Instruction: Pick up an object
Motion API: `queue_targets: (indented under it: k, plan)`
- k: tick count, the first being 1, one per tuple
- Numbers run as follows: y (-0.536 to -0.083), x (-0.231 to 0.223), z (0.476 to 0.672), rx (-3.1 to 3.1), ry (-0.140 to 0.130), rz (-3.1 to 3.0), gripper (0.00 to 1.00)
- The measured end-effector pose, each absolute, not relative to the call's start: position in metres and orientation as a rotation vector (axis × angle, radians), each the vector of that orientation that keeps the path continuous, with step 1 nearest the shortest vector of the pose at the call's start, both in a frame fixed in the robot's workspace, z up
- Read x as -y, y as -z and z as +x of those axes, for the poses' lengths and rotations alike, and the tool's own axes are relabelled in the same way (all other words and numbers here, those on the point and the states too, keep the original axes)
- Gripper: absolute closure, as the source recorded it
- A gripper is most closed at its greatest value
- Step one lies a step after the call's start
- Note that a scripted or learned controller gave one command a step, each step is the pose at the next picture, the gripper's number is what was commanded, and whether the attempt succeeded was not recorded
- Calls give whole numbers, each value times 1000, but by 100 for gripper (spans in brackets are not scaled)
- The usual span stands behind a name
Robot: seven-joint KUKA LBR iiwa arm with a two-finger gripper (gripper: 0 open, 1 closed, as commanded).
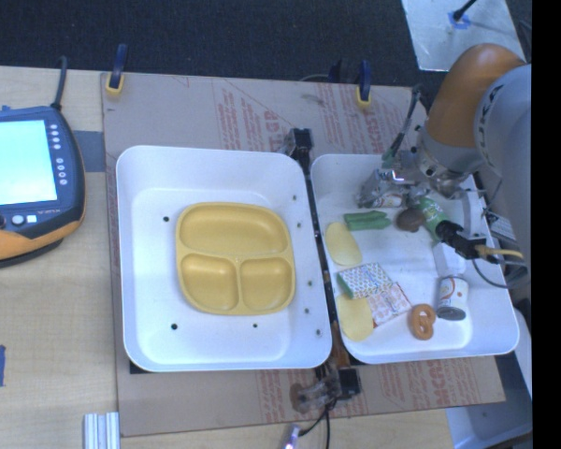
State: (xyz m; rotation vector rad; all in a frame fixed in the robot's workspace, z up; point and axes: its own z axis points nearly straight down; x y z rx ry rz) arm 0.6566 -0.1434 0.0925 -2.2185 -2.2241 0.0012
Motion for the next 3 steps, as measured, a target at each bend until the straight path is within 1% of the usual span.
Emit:
queue_targets:
  k: [1,2,3]
  plan:
    - [-93,169,657,2224,0,-2220,0]
    - [-179,212,657,2224,0,-2219,0]
    - [-96,180,576,2224,3,-2207,0]
